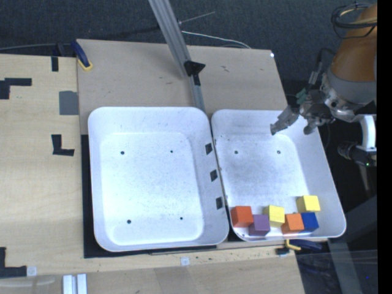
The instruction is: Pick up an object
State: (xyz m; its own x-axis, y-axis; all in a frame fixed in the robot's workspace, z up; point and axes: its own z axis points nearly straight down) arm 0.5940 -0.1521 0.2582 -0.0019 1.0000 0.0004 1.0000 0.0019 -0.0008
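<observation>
Several small blocks lie along the near edge of the right bin (260, 164): an orange block (242, 215), a purple block (261, 224), a yellow block (276, 213), a second orange block (294, 222), a blue block (310, 221) and a second yellow block (308, 203). My gripper (298, 125) hangs over the far right corner of that bin, well away from the blocks. Its two fingers are spread open with nothing between them.
The left bin (147, 182) sits beside the right one, with small black clips along the shared rim. A slanted metal pole (174, 35) rises from behind the bins. Tape marks dot the wooden bench at the left.
</observation>
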